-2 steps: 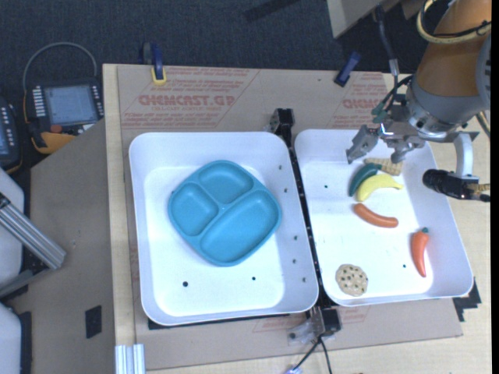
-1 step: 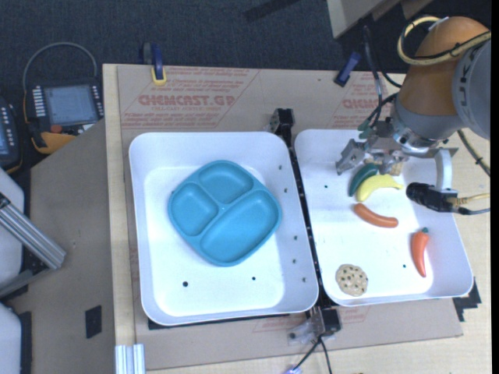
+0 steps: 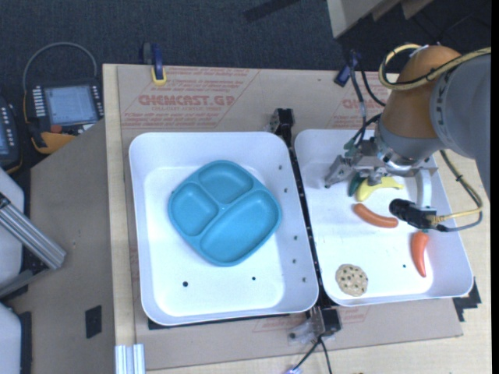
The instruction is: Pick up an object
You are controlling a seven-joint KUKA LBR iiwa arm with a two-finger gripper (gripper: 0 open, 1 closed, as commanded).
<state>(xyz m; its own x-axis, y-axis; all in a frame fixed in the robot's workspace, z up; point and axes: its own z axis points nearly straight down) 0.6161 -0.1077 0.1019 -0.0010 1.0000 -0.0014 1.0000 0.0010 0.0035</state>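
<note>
cookie (image 3: pixel 352 279) lies nearest, in the right bin (image 3: pixel 448 287), with carrot (image 3: pixel 420 252) and sausage (image 3: pixel 376 216) near it. my jaws (image 3: pixel 366 179) are low over the banana (image 3: pixel 375 185) at the bin's far side. if they are open or closed i cannot tell. nothing is lifted yet, i think; the pick is not done.

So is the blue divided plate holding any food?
Empty. The blue plate in the left bin shows three bare sections; the food lies in the right bin.
</note>
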